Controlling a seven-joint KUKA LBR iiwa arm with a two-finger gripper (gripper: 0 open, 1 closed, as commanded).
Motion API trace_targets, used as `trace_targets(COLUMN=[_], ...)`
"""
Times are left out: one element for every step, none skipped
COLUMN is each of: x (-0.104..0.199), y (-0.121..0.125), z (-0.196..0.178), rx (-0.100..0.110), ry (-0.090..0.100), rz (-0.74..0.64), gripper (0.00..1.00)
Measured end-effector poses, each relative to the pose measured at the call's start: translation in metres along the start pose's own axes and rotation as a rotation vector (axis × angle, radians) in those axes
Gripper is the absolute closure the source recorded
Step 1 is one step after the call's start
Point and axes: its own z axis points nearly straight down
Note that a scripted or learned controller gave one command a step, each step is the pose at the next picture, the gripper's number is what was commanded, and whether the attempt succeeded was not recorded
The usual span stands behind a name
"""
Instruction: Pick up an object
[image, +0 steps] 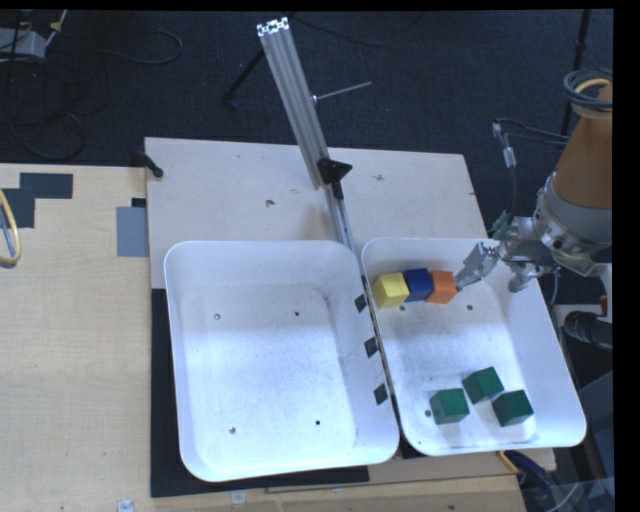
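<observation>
A yellow block (391, 289), a blue block (417, 283) and an orange block (442, 286) lie in a row at the far left of the right bin (560, 385). Three green blocks sit near that bin's front: one (449, 405), another (484, 383) and a third (513, 407). My gripper (495, 274) hangs low over the bin's far right, just right of the orange block. It is open, with nothing between its fingers. The left finger (474, 266) reaches to the orange block's right side.
The left bin (178, 330) stands beside the right one, with a divider carrying black clips (371, 346) between them. A slanted aluminium rail (300, 110) rises behind the bins. Cables hang at the far right.
</observation>
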Motion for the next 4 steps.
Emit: trace_targets(x=[0.005,-0.001,0.006,0.007], y=[0.047,0.074,0.087,0.085], z=[0.135,0.149,0.166,0.162], rx=[0.009,-0.012,-0.008,0.002], ry=[0.002,-0.004,-0.003,-0.001], rz=[-0.006,-0.003,-0.003,-0.005], gripper=[0.0,0.0,0.0,1.0])
